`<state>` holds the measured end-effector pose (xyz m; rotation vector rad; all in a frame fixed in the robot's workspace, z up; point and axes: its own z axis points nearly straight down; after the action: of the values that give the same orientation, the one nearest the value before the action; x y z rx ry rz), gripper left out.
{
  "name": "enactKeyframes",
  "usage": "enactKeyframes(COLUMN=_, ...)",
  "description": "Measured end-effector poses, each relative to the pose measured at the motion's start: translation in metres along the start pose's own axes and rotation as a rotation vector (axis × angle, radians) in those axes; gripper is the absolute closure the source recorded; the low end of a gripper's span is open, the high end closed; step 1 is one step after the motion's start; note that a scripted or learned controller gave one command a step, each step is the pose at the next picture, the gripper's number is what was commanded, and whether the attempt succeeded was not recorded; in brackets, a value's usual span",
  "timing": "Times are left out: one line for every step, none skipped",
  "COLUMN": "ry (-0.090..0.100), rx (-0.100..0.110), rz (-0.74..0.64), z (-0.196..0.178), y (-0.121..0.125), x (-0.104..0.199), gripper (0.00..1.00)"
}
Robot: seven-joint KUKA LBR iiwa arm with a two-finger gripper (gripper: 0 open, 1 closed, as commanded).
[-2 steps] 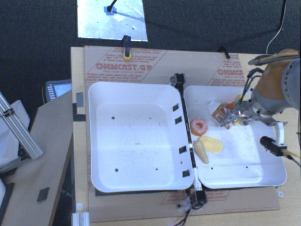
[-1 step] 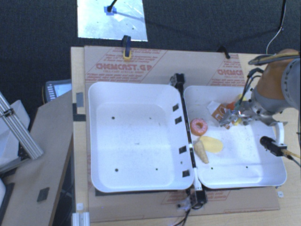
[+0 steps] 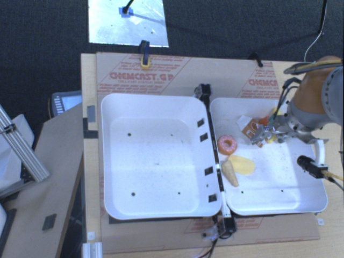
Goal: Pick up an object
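Pink ring (image 3: 227, 144) as landmark: yellow pieces (image 3: 238, 166) lie just nearer the camera, loose and uncrowded. Beyond it to the right, gripper (image 3: 267, 133) sits low in the right bin (image 3: 279, 198) against an orange-and-white clutter (image 3: 251, 127) — finger spread cannot be told. Risk, as I judge it — crowded items there could shove aside or slip from a partial grip.

2 bins (image 3: 156, 160) white, faint dark specks on floors. Arm (image 3: 317, 98) grey, orange band above wrist. Donut (image 3: 227, 144) pink with orange-tan ring. Chip-like piece (image 3: 242, 165) pale yellow. Cone-shaped piece (image 3: 230, 173) tan. Small box (image 3: 250, 128) orange-brown and white. Board (image 3: 177, 74) under bins tan, red lettering. Yellow clip (image 3: 145, 62) at board's 12 o'clock edge. Floor (image 3: 43, 36) dark grey-blue. Silvery sheet (image 3: 128, 15) at 11 o'clock.
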<state>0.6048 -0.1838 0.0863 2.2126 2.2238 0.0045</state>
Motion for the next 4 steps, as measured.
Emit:
enactKeyframes(ry=0.001, rx=0.001, rz=-0.003, z=-0.011, y=0.000, x=0.000, gripper=1.00)
enactKeyframes(ry=0.001, rx=0.003, rz=-0.006, z=0.002, y=0.001, x=0.087, gripper=1.00)
enactKeyframes(ry=0.000, rx=0.001, rz=0.000, z=-0.010, y=0.001, x=0.082, gripper=1.00)
enactKeyframes(ry=0.000, rx=-0.001, rz=-0.001, z=-0.020, y=0.002, x=0.082, gripper=1.00)
